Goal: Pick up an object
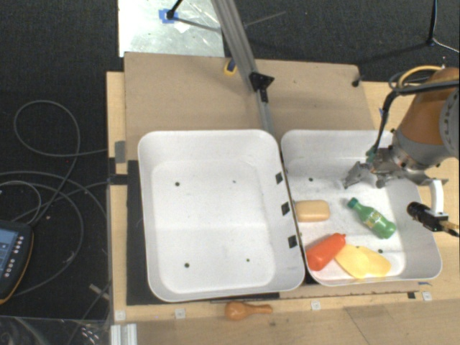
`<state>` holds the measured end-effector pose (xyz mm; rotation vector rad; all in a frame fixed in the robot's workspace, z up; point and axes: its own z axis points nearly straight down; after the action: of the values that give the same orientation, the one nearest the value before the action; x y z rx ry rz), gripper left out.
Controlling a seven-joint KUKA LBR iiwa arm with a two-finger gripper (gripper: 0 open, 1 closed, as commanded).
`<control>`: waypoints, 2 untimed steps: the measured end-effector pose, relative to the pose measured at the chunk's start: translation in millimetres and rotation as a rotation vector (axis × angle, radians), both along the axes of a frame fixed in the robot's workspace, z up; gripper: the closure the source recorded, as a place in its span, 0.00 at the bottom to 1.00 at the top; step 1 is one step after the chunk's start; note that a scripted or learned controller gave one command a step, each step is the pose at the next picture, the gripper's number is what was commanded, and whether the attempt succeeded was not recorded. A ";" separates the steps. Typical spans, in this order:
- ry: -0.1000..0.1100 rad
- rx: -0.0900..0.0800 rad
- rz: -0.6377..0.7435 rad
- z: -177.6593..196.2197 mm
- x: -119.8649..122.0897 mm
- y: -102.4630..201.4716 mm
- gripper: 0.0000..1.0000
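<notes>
Your tool [368, 172] sits over the upper part of the right bin [323, 146], its two fingers spread wide and nothing between them; one tip points left toward the bin floor, the other sits nearer the wrist. Four candidate objects lie in that bin, all below the tool in the view. Nearest is the green bottle [372, 218], one count, lying on its side just below and slightly right of the fingers, cap end toward the tool, apart from it. The tan block [312, 210], one count, lies near the bin's left wall, below-left of the tool and clear of it. Farther down, one red-orange piece [325, 250] lies tilted, and one yellow piece [363, 261] touches it on its right; both rest near the bin's lower wall, well apart from the tool. The left bin [215, 214], one of two bins, carries small dark dots on its floor. One orange-brown pear-shaped item [246, 309] lies outside the bins on the worktop [172, 92], just below the left bin's lower edge. On the floor at far left you have one handheld pendant [11, 254] with cables beside it.
</notes>
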<state>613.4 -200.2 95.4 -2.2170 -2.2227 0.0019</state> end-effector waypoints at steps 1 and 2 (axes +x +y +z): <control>-0.008 -0.002 0.000 14.7 2.1 -0.8 1.00; -0.010 -0.003 0.000 79.6 1.6 -3.3 1.00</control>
<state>615.0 -203.5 174.9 -2.2234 -2.2300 -0.0058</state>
